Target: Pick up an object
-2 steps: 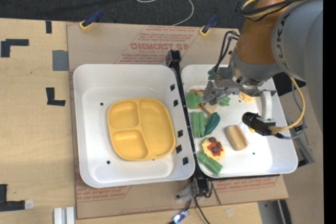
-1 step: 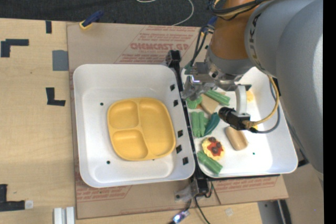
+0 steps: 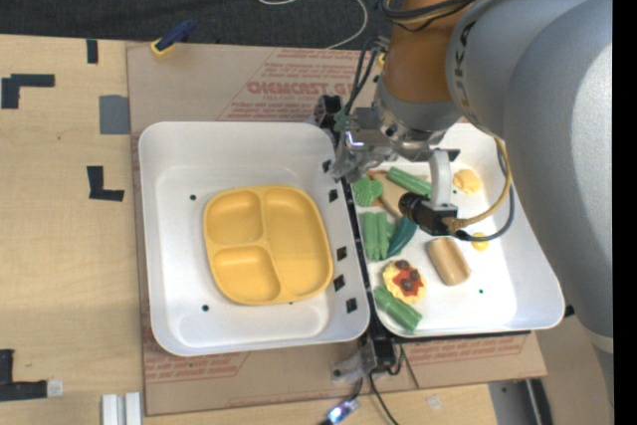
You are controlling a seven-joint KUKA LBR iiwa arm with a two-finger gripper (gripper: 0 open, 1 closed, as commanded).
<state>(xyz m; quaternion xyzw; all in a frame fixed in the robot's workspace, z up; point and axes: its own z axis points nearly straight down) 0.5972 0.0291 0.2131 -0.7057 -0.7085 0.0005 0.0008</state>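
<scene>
A: Where was the tool (image 3: 373, 176)?
B: Low over the right bin (image 3: 518, 299), above green toy food (image 3: 378, 234) by the divider.
A: Gripping anything?
B: Couldn't tell. The yellow divided plate (image 3: 267, 244) sat alone in the left bin (image 3: 169, 214).

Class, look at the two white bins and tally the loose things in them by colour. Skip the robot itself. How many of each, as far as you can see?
Yellow: 2, the divided plate and a small piece
Green: 4 pieces visible
Tan: 1, the cork-shaped piece
Red and yellow: 1, the pizza slice
Total: 8; the arm may hide more.
</scene>
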